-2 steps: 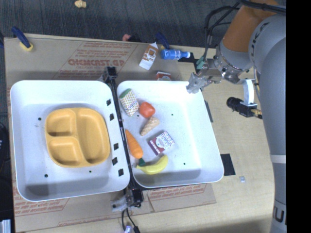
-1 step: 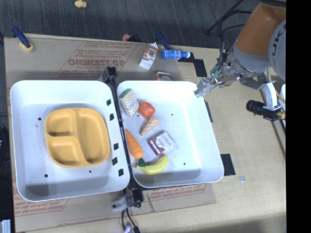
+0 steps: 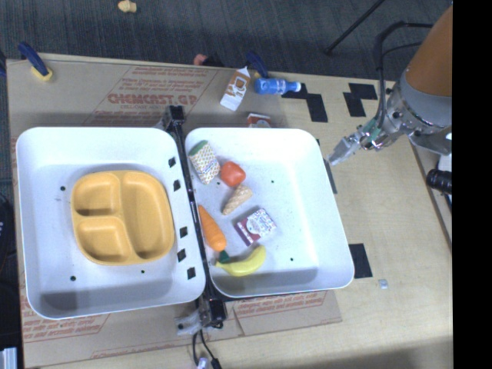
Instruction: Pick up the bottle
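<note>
The bottle (image 3: 275, 87) lay on the desk (image 3: 384, 229) beyond the right bin (image 3: 327, 206), untouched. The gripper (image 3: 342, 152) hovered beside that bin, jaws narrow and holding nothing; the pickup remained undone.

The arm (image 3: 430, 68) is cut off by the right and top edges. The gripper (image 3: 347, 147) is blurred, so its fingers cannot be told apart. The print on the small carton (image 3: 234, 89) cannot be read.
</note>
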`<state>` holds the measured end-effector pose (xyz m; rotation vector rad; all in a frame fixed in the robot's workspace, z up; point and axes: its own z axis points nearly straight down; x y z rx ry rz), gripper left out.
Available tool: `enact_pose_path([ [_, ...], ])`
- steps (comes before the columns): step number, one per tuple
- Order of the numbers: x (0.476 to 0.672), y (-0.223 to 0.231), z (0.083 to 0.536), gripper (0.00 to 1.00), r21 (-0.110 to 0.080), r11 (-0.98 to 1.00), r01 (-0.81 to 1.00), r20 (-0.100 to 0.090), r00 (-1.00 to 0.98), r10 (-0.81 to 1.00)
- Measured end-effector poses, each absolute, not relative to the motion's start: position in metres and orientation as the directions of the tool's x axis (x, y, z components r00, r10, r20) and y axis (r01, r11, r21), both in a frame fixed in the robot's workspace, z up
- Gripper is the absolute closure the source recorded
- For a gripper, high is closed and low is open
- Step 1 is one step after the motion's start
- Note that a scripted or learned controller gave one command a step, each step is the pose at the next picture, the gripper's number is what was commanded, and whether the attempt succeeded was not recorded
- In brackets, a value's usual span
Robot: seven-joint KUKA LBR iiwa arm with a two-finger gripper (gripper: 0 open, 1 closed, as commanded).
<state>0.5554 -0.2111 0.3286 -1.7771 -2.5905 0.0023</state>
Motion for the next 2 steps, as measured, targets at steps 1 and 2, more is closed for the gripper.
enact_pose_path([
  [1,0.519,-0.211,0.375,1.0,0.0,0.521,0.853,-0.002,-0.521,0.853],
  [2,0.477,-0.212,0.419,1.0,0.0,0.337,0.941,-0.003,-0.337,0.941],
])
